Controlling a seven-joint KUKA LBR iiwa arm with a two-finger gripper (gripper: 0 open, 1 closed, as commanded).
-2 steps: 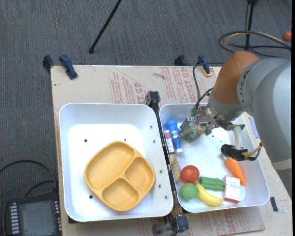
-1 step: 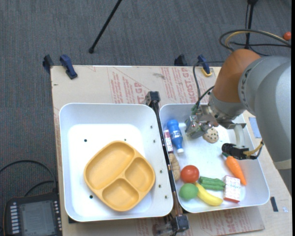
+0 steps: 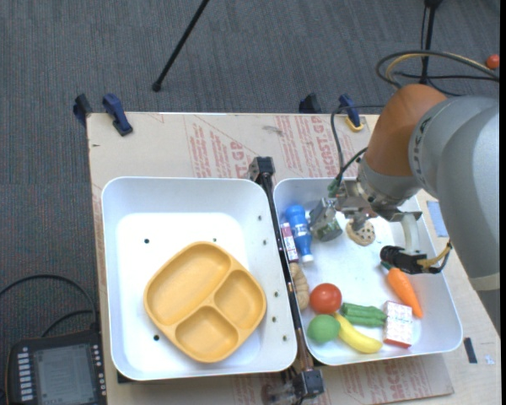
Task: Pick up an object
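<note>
Fig.: slanted overhead view of bench w/ two shallow white bins side by side. Left bin (image 3: 118, 226) holds a yellow divided plate (image 3: 204, 300), three compartments, lying flat toward the bin's front. Right bin (image 3: 443, 310) holds the loose items. Blue bottle (image 3: 298, 229) lies near the left wall, upper part of the bin, w/ a thin pink-white tube (image 3: 287, 241) just beside it against the wall. Ginger-like beige piece (image 3: 300, 283) sits lower along the same wall. Red tomato (image 3: 325, 298) is approx. centre-front; green lime (image 3: 323, 328) is just below it, touching a yellow banana (image 3: 357, 337). Green pea pod (image 3: 363, 314) lies just above the banana. Pink-white wafer block (image 3: 400, 324) is at front right; orange carrot (image 3: 403, 290) lies above it, tilted. A small tan perforated piece (image 3: 362, 233) lies near the bin's upper middle.

Arm (image 3: 438, 159) (grey, orange band) enters from the right, wrist over the right bin's upper part. Gripper (image 3: 327, 223) sits low, just right of the blue bottle and left of the tan piece; a small grey-green object appears at its tip, but whether it's clamped between the fingers: cannot tell. Finger state likewise unclear from this angle.
</note>
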